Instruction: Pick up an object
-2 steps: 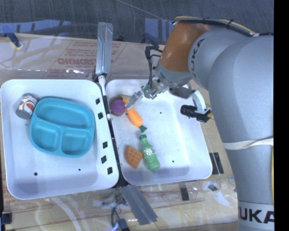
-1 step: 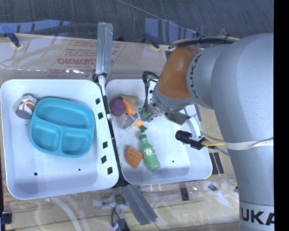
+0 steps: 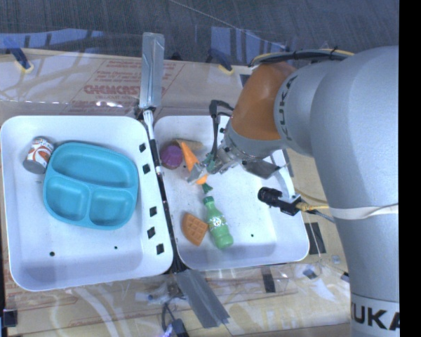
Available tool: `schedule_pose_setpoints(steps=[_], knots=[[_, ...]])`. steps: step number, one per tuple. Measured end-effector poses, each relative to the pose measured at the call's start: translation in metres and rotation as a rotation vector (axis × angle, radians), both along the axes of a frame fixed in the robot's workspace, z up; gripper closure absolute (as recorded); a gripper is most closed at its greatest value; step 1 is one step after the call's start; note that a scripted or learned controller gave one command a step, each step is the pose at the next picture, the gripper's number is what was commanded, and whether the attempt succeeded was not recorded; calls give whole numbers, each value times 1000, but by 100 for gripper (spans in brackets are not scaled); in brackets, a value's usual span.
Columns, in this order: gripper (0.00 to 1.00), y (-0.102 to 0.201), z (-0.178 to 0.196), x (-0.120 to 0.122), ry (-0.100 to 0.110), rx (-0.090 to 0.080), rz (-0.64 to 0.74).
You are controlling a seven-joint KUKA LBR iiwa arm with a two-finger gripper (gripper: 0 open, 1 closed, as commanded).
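The gripper [image 3: 209, 166] is down in the right bin [image 3: 284, 248], right beside the orange carrot [image 3: 189, 154] and purple ball [image 3: 171, 156]. Below them lie a green bottle [image 3: 217, 227] and a waffle [image 3: 194, 228]. The left bin [image 3: 28, 258] holds a blue divided tray [image 3: 90, 184] and a small can [image 3: 38, 153].

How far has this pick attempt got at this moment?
Done: the arm has reached into the right bin, with the gripper low beside the carrot and purple ball. In hand: nothing visibly gripped. Left: grasp and lift; the green bottle and waffle lie on the floor.
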State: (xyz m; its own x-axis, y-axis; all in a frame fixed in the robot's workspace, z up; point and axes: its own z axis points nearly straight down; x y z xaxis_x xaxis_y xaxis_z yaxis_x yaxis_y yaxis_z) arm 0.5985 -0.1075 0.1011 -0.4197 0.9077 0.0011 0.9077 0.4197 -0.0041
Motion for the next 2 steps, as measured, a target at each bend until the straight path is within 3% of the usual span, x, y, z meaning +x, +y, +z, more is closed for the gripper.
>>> schedule_pose_setpoints(steps=[1, 2], knots=[[100, 11, -10, -12, 1, 1, -156], [100, 77, 97, 8, -13, 3, -251]])
